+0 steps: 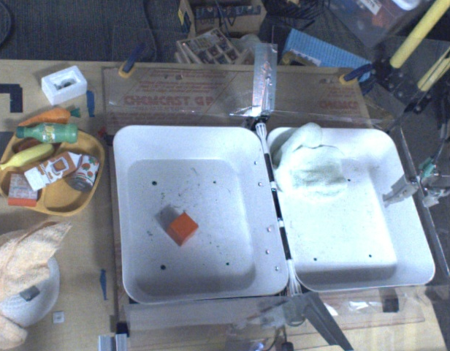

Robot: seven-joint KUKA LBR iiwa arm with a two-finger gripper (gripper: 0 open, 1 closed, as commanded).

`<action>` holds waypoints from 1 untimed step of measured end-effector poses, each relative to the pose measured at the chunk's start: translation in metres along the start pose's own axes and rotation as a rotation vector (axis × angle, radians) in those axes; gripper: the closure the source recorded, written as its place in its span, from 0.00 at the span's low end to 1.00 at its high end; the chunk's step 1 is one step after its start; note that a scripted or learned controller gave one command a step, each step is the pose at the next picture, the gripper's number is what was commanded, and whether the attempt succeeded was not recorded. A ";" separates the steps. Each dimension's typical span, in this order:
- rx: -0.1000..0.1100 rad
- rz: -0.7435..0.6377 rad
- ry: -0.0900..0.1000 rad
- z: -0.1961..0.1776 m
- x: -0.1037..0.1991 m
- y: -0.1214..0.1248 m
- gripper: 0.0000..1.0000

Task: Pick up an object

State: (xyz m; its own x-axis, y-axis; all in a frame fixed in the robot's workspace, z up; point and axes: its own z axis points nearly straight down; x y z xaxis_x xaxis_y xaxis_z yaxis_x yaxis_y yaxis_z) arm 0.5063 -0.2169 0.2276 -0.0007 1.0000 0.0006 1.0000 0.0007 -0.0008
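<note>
Orange block (183,229) waits in the left bin (210,185), the likeliest thing to pick.
It lies on the bin floor a little below and left of centre, turned cornerwise to the walls and well apart from all of them, which by my judgement leaves room for a grasp from above on any side. In the right bin (356,243) a white cloth (309,165) sits crumpled in the upper left corner, against the wall by the divide; pale on pale and soft, it looks the harder target. A yellow bowl (60,205) of toy food rests at the frame's left, outside both bins. Of the claw, I cannot tell how far it is open or whether it has hold of anything.
</note>
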 end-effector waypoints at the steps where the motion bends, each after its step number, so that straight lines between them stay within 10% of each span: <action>1: 0.000 0.000 0.000 0.000 0.000 0.000 0.00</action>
State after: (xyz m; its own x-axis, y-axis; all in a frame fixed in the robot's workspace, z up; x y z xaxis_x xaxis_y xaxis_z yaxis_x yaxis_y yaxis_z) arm 0.5063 -0.2169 0.2276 -0.0007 1.0000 0.0006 1.0000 0.0007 -0.0008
